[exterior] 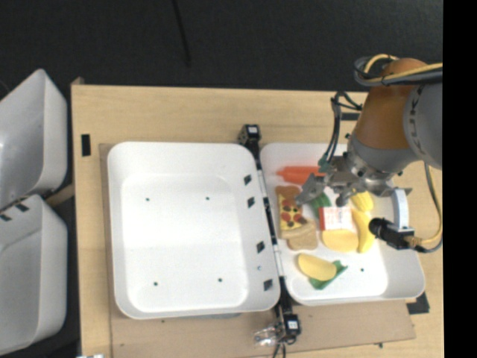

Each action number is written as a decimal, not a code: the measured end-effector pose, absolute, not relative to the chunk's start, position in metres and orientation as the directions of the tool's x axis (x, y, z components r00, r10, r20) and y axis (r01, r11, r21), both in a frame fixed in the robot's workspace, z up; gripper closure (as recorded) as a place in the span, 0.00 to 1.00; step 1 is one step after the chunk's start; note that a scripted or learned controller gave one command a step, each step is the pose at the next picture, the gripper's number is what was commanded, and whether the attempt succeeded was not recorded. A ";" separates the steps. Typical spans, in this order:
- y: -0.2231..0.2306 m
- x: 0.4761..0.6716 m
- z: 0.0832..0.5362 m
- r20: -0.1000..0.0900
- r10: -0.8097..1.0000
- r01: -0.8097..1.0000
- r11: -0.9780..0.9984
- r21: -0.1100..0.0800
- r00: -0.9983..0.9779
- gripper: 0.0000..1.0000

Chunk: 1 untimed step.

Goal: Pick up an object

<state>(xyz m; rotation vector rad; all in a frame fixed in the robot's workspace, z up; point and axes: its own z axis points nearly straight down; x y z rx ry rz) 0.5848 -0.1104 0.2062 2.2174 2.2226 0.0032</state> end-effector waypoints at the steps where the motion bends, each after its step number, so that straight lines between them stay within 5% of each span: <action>1: -0.099 0.587 0.120 -0.004 1.000 1.000 -0.001 0.017 0.001 0.00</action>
